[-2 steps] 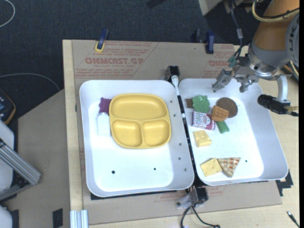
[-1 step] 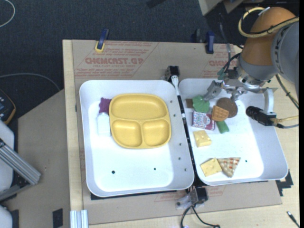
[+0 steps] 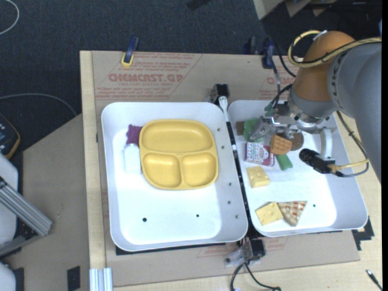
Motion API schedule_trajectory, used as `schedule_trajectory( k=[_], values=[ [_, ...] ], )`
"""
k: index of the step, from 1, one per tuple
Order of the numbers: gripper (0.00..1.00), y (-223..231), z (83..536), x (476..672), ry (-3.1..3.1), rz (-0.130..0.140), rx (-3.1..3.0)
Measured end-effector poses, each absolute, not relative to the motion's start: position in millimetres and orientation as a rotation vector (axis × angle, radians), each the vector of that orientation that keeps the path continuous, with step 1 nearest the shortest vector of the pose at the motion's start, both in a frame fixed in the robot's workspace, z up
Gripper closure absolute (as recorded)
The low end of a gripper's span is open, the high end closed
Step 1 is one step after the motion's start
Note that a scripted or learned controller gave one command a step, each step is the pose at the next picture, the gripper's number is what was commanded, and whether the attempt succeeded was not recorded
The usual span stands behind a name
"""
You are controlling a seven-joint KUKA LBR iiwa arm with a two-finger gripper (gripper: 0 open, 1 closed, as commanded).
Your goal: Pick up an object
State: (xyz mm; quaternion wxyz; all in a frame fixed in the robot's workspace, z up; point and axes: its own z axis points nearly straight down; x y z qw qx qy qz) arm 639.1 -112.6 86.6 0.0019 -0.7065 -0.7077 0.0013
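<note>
There is one camera, fixed high above the worktop (image 3: 182, 71) and tilted down at a slant. It stands far enough back to take in both white bins whole, the left bin (image 3: 115, 180) and the right bin (image 3: 339, 193), along with some dark floor (image 3: 60, 17) past the far edge. The arm (image 3: 345, 65) comes in from the right side of the view.

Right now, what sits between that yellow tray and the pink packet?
In the camera view, the two bins' touching rims separate the yellow tray from the pink packet.
</note>
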Motion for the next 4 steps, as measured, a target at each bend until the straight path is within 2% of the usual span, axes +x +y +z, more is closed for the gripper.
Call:
schedule_trajectory(
  k=[1,2,3,4],
  values=[
    [0.00,-113.0,88.1,640.5,-2.222,0.000,-2.221],
    [1.00,-113.2,99.3,641.6,-2.223,-0.006,-2.226],
    [1.00,-108.9,152.3,633.2,-2.224,-0.003,-2.224],
    [1.00,-111.5,216.2,635.9,-2.226,-0.006,-2.225]
  ],
)
